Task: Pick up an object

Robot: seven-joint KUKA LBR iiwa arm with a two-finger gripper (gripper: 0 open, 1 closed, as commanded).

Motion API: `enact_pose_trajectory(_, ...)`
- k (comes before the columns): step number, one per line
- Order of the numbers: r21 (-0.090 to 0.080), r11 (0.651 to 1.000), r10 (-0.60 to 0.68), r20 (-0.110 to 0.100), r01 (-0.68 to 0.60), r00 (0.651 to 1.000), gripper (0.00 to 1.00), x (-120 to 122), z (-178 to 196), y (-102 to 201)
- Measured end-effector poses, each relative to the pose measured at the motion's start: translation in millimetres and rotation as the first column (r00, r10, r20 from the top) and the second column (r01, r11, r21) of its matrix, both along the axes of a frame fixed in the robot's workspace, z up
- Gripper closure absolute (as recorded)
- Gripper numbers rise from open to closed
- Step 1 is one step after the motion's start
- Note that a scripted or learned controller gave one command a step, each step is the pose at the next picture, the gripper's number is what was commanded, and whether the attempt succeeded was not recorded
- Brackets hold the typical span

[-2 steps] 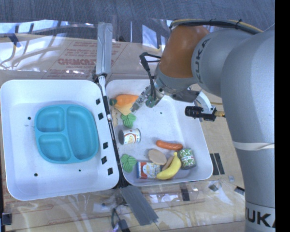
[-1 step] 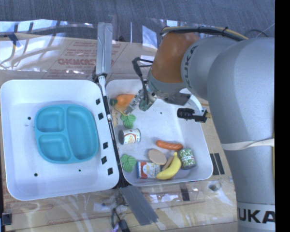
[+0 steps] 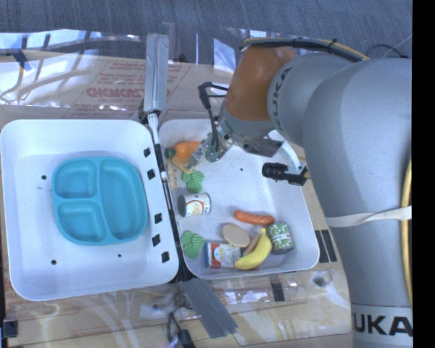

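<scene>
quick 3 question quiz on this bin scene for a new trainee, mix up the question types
1. True or false: the blue divided tray lies in the left bin.
2. Which item touches the banana in the right bin? A) the carrot B) the green can C) the small tin lying on its side
3. Fill in: the tool is nearest the ____ in the right bin's upper left corner.

Key
1. True.
2. B, the green can; the small tin lies apart, near the divider.
3. The carrot.
</scene>
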State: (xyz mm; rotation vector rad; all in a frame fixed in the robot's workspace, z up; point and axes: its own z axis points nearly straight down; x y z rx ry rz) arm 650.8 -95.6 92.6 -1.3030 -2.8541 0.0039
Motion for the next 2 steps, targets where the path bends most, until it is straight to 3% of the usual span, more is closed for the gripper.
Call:
enact_pose_trajectory(1,-0.001,0.999,0.04,0.014,-0.04,0.999,0.0,3,105,16)
enact_pose_trajectory(2,0.0,0.988,-0.152,0.0,0.152,0.988,0.0,-21,99,52)
